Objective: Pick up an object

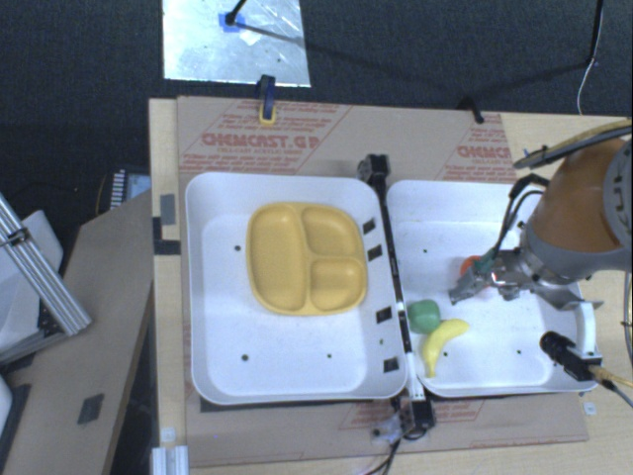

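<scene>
The two-finger metal gripper [467, 287] hangs over the right shallow white bin [435, 211], jaw state indiscernible; just beside it a small orange-red object [472, 263]; nearer lie a round green object [424, 315] and a curved yellow plastic banana [441, 342].

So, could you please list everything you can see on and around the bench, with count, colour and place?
Bins: two, white, side by side on the bench.
Divided plate: one, yellow, three compartments, in the left-hand bin.
Round green object: one, green, right-hand bin, near the divider.
Banana: one, yellow, right-hand bin, just below the green object.
Small orange-red object: one, right-hand bin, at the tool, partly hidden.
Cardboard sheet: one, brown with red print, under the bins.
Shiny sheet: one, silver, on the dark floor beyond the bench.
Arm: one, grey and orange, entering from the view's right.
Tool: one, grey, over the right-hand bin.
</scene>
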`<state>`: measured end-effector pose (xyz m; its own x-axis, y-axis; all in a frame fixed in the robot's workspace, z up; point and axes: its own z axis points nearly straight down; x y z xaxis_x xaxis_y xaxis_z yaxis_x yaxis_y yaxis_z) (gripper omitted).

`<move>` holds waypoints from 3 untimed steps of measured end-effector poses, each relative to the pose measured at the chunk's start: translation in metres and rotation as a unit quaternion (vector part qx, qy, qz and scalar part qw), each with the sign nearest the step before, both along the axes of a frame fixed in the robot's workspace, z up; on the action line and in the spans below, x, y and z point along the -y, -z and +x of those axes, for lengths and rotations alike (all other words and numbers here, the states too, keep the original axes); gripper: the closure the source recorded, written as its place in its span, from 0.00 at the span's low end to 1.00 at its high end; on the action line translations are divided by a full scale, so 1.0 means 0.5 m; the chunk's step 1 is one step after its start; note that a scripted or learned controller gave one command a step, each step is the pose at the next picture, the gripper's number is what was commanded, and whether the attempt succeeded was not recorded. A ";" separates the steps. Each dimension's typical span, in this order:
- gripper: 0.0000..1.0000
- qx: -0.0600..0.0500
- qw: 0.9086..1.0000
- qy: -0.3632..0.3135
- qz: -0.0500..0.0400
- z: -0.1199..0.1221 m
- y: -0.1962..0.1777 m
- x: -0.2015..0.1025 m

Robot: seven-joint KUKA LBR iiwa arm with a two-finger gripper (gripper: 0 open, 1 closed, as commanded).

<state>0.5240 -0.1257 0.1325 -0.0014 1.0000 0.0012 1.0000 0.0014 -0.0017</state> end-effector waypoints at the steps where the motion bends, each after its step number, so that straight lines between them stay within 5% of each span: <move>1: 0.00 -0.001 1.000 0.000 0.000 0.000 0.102 -0.001; 2: 1.00 0.002 1.000 0.001 -0.001 0.003 0.076 0.000; 3: 1.00 0.003 1.000 -0.001 -0.001 0.019 -0.016 0.005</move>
